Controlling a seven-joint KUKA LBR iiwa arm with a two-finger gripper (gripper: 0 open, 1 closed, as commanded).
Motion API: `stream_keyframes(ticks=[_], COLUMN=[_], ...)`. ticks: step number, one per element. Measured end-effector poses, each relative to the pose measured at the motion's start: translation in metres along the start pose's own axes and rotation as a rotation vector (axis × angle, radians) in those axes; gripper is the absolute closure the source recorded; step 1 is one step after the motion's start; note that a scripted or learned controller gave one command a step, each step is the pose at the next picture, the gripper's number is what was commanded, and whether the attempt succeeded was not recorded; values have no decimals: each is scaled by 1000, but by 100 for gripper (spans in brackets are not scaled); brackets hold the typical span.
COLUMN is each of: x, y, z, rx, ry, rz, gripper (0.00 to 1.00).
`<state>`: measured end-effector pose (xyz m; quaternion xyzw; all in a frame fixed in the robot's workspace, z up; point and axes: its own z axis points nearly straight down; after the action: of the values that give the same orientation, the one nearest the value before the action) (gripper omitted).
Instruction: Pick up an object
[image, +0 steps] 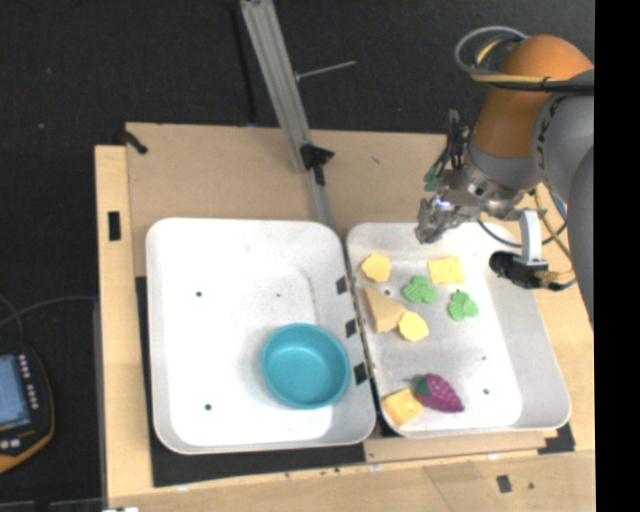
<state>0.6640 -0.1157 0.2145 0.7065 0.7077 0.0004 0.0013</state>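
Nearest to us, along the right bin's (540, 350) front edge, we see a yellow block (402, 406) touching a purple grape bunch (438, 392). Our gripper (432, 222) hangs over that bin's far rim, and we cannot tell how its jaws stand; we see nothing between them. Working outward from it, we find a yellow square (446, 270) and a yellow round piece (376, 267) close below. Just past those are two green leafy pieces (421, 291) (462, 305), side by side but apart. A tan wedge (381, 309) lies by the left wall, touching a yellow lump (413, 326). Across the divide, our left bin (220, 270) holds a teal bowl (304, 365), upright near its front right corner. Both bins sit on a tan bench (200, 170), and a grey pole (285, 100) slants across its far side.
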Motion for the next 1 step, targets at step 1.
stream_keyframes(ticks=[1], x=[-2], y=[1], z=[-51], rx=[-5], ry=[0], rz=[-2], gripper=[100])
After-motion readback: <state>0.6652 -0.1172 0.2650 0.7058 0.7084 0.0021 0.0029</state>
